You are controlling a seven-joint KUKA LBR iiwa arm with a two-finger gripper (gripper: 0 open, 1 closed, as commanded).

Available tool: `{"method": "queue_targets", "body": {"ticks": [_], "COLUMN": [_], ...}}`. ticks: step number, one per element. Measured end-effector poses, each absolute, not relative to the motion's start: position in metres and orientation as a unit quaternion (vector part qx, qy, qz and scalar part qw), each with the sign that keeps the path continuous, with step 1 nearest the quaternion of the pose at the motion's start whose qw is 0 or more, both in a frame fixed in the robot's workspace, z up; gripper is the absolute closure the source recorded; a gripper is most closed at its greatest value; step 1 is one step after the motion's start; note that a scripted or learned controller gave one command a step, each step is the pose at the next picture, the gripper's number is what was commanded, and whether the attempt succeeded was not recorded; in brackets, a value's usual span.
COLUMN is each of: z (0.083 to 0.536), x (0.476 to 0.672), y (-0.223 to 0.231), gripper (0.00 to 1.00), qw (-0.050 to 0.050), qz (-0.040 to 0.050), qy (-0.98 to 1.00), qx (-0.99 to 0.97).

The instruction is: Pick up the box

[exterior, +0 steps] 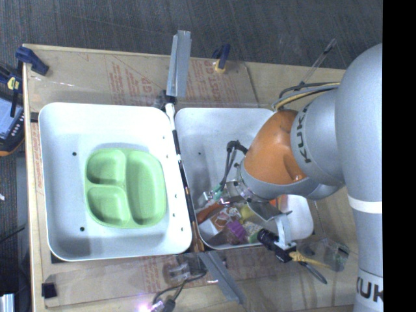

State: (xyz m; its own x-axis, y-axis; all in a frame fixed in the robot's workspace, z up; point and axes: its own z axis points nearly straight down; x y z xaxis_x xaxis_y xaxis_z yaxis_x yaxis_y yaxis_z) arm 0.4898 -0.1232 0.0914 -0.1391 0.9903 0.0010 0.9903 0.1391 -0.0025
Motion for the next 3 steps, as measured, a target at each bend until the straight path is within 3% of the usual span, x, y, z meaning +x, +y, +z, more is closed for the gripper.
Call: {"method": "queue_targets", "body": {"ticks": [1, 2, 3], "z": [0.101, 0.103, 0.098], "x": [0.491, 0.492, 0.481], "y": [-0.124, -0.126, -0.173], "gripper": [1.0, 0.0, 0.0], "qw": [0.0, -0.002, -0.005], "qz": [0.0011, 0.001, -0.0028], "qy": [-0.756, -0.755, -0.779], "qx": [-0.655, -0.656, -0.627]}}
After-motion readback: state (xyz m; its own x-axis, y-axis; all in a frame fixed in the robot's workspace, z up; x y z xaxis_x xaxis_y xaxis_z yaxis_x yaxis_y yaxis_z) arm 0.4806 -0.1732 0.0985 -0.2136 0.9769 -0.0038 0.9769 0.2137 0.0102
